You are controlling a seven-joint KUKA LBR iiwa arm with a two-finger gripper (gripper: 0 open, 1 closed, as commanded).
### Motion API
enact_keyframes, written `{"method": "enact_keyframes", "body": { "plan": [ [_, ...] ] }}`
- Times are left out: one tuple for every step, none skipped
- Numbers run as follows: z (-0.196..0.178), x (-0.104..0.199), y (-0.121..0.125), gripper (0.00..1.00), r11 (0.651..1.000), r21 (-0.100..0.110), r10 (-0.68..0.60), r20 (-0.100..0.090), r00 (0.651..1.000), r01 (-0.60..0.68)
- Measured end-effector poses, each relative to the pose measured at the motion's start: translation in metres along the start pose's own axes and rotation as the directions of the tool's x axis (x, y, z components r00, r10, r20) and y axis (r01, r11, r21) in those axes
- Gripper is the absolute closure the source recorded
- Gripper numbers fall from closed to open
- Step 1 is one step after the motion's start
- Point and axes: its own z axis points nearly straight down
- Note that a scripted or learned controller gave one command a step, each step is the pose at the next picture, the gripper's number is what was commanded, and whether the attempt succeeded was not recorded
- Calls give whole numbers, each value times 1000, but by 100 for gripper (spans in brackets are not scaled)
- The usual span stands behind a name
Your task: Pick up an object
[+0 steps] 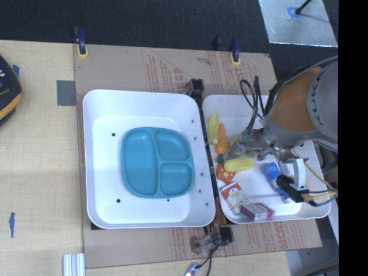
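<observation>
White bins sit side by side on the bench; the left bin [92, 154] bears a blue divided plate [157, 161]; the right bin [313, 211] holds small toy foods, a yellow piece [238, 164], an orange carrot [222, 138], a blue item [270, 171], and a purple box [257, 211]; the gripper [250, 145] hangs low over the yellow piece, and whether its fingers are spread or closed I cannot tell.

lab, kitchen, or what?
Probably a robot lab's pick-test bench: two white bins on clamped cardboard, a blue tray in the left bin, toy food in the right, and the arm reaching in over it.
</observation>
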Motion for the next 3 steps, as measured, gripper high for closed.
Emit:
{"method": "enact_keyframes", "body": {
  "plan": [
    [-1, -21, 73, 0, 1000, -3, 1, 0, 1000, -1],
    [1, 1, 91, 0, 1000, 22, 5, 13, 1000, -5],
    [0, 9, 43, 0, 1000, -1, 1, 0, 1000, -1]
  ]
}}
